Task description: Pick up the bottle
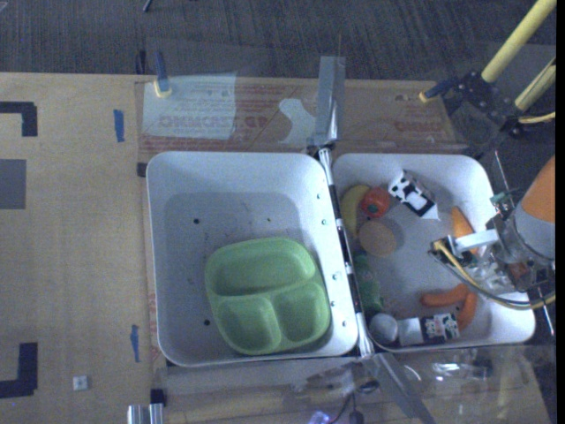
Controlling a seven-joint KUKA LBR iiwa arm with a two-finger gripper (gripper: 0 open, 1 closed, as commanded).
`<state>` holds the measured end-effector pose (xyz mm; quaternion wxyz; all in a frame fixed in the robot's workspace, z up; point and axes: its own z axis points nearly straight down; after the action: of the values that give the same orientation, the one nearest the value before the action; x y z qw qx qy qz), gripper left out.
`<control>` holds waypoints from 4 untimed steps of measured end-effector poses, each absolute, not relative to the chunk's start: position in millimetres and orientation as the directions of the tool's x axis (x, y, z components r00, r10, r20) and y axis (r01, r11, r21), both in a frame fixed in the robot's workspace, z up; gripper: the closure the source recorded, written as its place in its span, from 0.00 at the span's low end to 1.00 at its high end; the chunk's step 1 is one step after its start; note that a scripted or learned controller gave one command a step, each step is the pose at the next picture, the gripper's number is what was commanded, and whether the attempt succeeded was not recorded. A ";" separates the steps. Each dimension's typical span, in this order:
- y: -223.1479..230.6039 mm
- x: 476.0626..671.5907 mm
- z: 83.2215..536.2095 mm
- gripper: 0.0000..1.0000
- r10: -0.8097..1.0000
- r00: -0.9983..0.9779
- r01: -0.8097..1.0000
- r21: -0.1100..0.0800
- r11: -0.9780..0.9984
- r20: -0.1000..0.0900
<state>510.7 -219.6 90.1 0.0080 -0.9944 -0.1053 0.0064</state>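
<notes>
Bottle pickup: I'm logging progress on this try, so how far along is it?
Nothing looks done: the bottle lies on its side by the near wall of the right bin. In hand: the tool is over that bin's right side, apart from the bottle. Left: reaching the bottle, gripping it and lifting it.

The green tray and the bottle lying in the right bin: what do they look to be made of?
Green tray: likely moulded plastic, matte, judging by its uniform colour and rounded compartments. Bottle: probably plastic, white with a dark printed label; too small to be sure.
</notes>
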 end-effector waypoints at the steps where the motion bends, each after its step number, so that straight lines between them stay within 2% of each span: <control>1: -220.9 537.8 90.0 1.00 0.205 0.979 0.205 -0.010 -0.979 -0.009; 4: -217.6 539.0 107.7 1.00 0.220 0.975 0.219 -0.023 -0.975 -0.026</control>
<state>539.0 -217.6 107.7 0.0098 -0.9937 -0.1106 0.0144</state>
